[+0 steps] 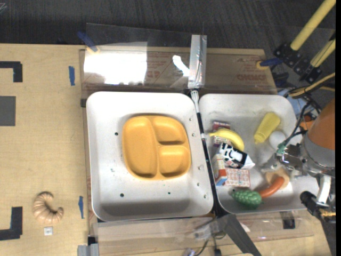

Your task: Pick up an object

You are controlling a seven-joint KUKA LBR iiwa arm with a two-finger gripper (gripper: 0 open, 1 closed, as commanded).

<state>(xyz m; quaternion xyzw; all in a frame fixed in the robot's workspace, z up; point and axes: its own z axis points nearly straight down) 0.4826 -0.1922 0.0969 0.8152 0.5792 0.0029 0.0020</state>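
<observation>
The arm (325, 137) at 3 o'clock is cut off by the frame's edge. Its wrist covers 1 end of the orange carrot (273, 186). Print on the small card (238, 177) is too small to read.

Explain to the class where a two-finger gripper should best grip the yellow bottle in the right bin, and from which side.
Grip the yellow bottle across its narrow middle, coming straight down from above. It lies flat and slanted on the right bin floor, apart from the banana, so both long sides look open, likely leaving room for one gripper finger on each side.
</observation>
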